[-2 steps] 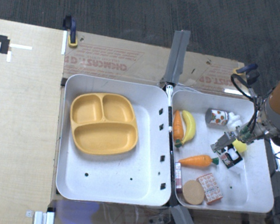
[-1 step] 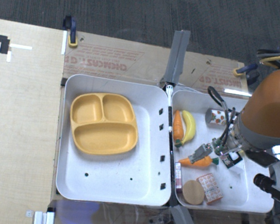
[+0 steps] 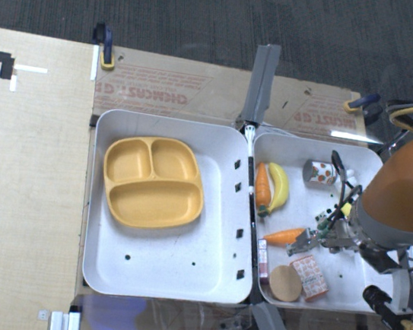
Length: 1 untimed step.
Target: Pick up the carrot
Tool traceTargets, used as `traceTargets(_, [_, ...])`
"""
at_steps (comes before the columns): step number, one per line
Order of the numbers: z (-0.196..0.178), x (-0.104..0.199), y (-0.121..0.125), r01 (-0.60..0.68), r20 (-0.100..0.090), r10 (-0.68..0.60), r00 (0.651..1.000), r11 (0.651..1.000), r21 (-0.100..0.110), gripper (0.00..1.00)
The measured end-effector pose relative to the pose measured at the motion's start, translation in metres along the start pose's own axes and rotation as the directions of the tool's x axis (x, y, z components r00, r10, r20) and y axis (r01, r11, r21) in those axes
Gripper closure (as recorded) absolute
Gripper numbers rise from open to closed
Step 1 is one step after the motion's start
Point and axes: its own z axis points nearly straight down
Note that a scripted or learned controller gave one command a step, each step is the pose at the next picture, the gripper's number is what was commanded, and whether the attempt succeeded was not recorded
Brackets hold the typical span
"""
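Two orange carrots lie in the right bin [image 3: 341, 294]. One carrot [image 3: 262, 186] lies lengthwise against the bin's left wall, touching a yellow banana [image 3: 280, 187]. The other carrot [image 3: 283, 236] lies across the middle of the bin, pointing left. My gripper [image 3: 305, 242] is low in the bin at this second carrot's right end, touching or nearly touching it. The grey arm with its orange band [image 3: 411, 183] reaches in from the right and hides the bin's right part.
A small printed can [image 3: 319, 172] lies at the back of the right bin. A round brown disc [image 3: 286, 283] and a red-patterned box [image 3: 309, 277] sit near its front. The left bin [image 3: 175, 271] holds a yellow divided plate [image 3: 119, 209].
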Motion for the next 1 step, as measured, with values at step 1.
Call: traceTargets(1, [-0.0464, 0.0353, 0.0306, -0.469, 0.002, 0.469, 0.883, 0.883, 0.000, 0.00])
